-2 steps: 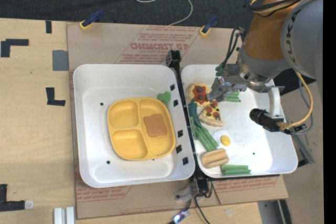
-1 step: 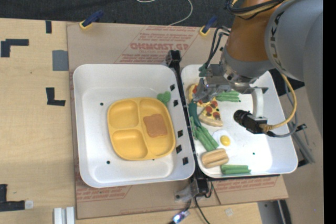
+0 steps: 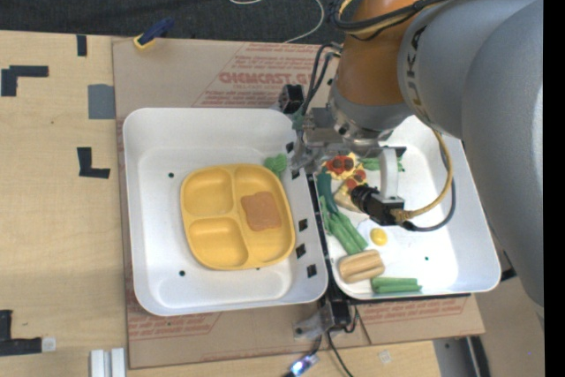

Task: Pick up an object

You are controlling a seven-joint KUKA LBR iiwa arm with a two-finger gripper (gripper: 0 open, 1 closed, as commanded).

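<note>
**Toy food in two bins, arm over the divide**

At left, in the left bin [image 3: 150, 146]: a yellow divided tray [image 3: 221, 221] with a brown patty [image 3: 261, 211] in one compartment. At the shared rim, a green piece [image 3: 277, 162] just below the gripper [image 3: 311, 146]; finger state impossible to tell. In the right bin [image 3: 459, 252]: green beans [image 3: 340, 221], a bread roll [image 3: 360, 265], a small yellow piece [image 3: 379, 236], a red-and-yellow cluster [image 3: 346, 169]. Underneath, cardboard [image 3: 212, 75] on a wooden bench [image 3: 53, 216].

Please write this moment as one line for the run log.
task: pick up object | gripper: low over right bin, among toy food | grasp: unconfirmed | left bin: yellow tray holding brown patty
</note>
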